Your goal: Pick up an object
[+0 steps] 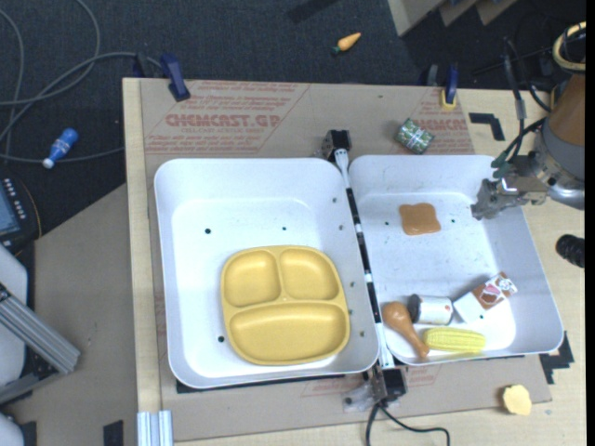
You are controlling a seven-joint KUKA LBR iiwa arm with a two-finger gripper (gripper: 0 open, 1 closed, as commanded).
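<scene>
Desk (pixel 232 110): tan board with red printed lettering along the far side; two blue clamps on the far edge, one beyond each bin.
Left bin (pixel 186 203): shallow, white; yellow three-part tray (pixel 284 305) lying flat in its near half.
Right bin (pixel 525 268): landmark; white, touching the left bin along a dark seam.
Brown flat piece (pixel 419 218): in the right bin's far half, lying alone.
Near corner of right bin: drumstick-shaped toy (pixel 403 323), black-and-white cylinder (pixel 429 309), corn cob (pixel 454 341) and small red-and-white carton (pixel 493 293) clustered close together; corn touching or just beside the drumstick.
Small green can (pixel 414 136): on the desk just beyond the right bin's far rim.
Yellow lump (pixel 516 399): on the desk just off the right bin's near right corner.
Tool (pixel 491 201): over the right bin's right rim, well apart from the near cluster, right of the brown piece; nothing seen between its tips; open or closed, cannot tell.
Floor: dark carpet, loose cables, a blue bottle (pixel 61 145) far left of the right bin, an orange carrot-like bit (pixel 348 41) beyond the desk.
</scene>
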